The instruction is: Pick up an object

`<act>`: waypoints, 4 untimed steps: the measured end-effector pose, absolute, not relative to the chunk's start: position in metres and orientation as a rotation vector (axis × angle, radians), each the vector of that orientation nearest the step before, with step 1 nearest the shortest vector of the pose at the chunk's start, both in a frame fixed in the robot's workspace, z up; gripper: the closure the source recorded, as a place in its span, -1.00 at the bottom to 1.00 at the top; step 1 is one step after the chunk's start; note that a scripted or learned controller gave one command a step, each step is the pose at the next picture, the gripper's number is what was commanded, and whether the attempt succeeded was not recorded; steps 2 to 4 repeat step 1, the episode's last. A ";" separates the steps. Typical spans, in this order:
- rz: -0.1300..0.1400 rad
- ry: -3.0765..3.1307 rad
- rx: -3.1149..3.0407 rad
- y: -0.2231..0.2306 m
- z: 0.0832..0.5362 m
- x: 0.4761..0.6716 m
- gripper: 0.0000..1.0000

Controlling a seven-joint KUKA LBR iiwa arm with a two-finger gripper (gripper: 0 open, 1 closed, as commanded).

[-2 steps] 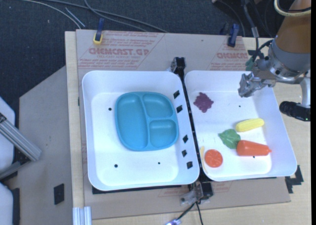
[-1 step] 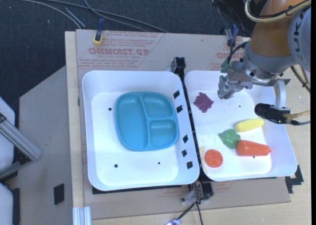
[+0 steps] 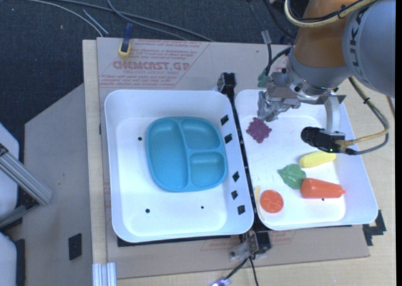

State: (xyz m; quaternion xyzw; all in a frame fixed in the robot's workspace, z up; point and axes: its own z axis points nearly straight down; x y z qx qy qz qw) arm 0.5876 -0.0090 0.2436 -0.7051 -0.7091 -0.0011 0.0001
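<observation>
My gripper (image 3: 266,115) hangs over the far left part of the right bin (image 3: 359,208), its tips just above and to the right of a purple bunch of grapes (image 3: 258,131). Nothing shows between its tips. Nearer the front lie a yellow corn cob (image 3: 317,159), a green leafy piece (image 3: 291,175), an orange carrot (image 3: 322,188) and an orange round slice (image 3: 271,201).
The left bin (image 3: 125,215) holds a blue divided plate (image 3: 186,153). A black divider strip (image 3: 236,153) runs between the two bins. Cables lie on the dark floor beyond the bench.
</observation>
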 end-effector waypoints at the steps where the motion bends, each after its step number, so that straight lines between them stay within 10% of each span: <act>1: 0.002 -2.224 -2.214 0.044 0.229 0.589 1.00; 4: 0.002 -2.224 -2.214 0.044 0.229 0.589 1.00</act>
